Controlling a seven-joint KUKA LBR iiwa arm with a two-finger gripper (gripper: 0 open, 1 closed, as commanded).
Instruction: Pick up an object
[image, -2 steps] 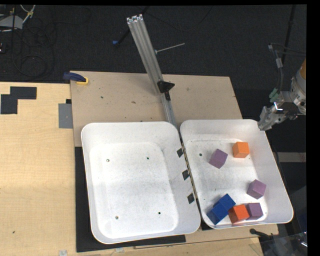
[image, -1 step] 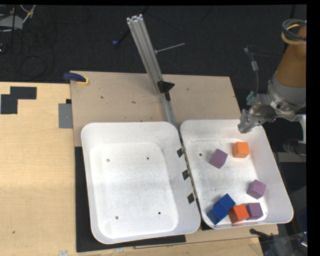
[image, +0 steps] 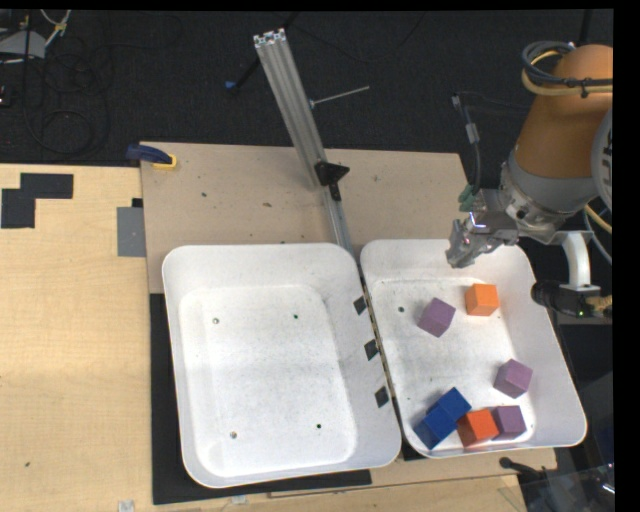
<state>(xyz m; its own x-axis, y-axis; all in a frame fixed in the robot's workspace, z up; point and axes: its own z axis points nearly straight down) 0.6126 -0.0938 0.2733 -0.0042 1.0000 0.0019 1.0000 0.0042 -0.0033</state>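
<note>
gripper: two-finger metal gripper (image: 466, 248) on the grey arm with the orange band (image: 560, 120), sitting over the far edge of the right-hand shallow white plastic bin (image: 560, 400). Nothing visible between the tips. Can't tell how far it's spread; too small and dark against the rim.

nearest targets: small orange cube (image: 482, 299) just in front of the tool, purple cube (image: 436, 317) close beside it and nearer the divider. Both stand free with bare floor around them.

next out: second purple cube (image: 513, 377) alone toward the bin's right wall.

near corner: blue block (image: 443, 416), another orange block (image: 478, 426) and a third purple cube (image: 509, 421) packed together, touching, hard against the near rim.

left bin: larger white plastic bin (image: 200, 290), bare floor, not relevant to a pick.

status: my read is pre-grasp, no object secured yet.

risk 1: descending from here lands on the far rim, not on a cube; needs to move inward first.

risk 2: off-centre close on a free cube likely pushes it away, since the bin floor looks slick.

risk 3: corner cluster gives no finger clearance; expect a jam, or a neighbouring block dragged along.

risk 4: cube near the right wall leaves little room for the outer finger.
</note>
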